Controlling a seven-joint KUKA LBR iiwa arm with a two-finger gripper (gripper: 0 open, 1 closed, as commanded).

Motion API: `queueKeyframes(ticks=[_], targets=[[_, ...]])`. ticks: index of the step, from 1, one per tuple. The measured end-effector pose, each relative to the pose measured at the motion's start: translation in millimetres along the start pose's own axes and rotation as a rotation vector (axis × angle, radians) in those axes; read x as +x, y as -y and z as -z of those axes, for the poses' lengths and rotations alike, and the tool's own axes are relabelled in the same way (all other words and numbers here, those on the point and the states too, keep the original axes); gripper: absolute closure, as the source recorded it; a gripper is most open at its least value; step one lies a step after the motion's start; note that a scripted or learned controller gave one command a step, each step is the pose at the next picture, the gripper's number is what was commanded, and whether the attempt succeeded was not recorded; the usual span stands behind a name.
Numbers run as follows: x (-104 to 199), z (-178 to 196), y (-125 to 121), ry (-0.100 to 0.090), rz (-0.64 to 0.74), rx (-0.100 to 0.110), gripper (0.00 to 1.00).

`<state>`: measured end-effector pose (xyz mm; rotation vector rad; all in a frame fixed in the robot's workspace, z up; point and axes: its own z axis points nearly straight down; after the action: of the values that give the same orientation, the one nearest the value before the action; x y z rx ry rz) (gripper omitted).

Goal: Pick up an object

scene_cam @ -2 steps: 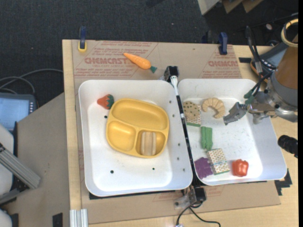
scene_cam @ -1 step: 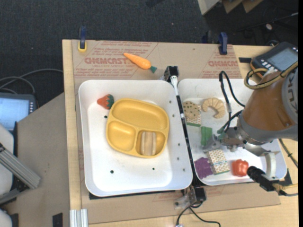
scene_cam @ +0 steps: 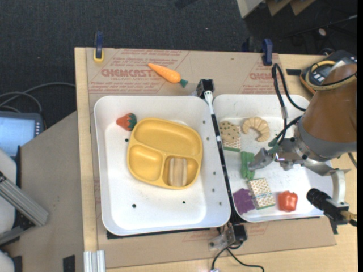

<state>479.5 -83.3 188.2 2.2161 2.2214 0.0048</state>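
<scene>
Your pincer hangs low over the right bin, its grey tips near the green piece. You cannot tell from here whether it is apart or together, or whether it touches the green piece; nothing visibly sits in its grip.

In the right bin you have a croissant at the far side, a speckled cracker beside it, the green piece in the middle, and along the near edge purple grapes, a patterned block touching them, and a red pepper.

In the left bin a yellow divided plate holds a pale bread piece in one compartment; a strawberry lies just beside the plate.

A carrot lies on the worktop behind the bins. The arm covers the right bin's right side.
</scene>
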Motion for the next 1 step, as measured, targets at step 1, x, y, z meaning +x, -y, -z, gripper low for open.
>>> queueKeyframes(ticks=[1], targets=[[-57.0, -1.4, -134.7, 0.006, -0.001, -0.008, 0.0]])
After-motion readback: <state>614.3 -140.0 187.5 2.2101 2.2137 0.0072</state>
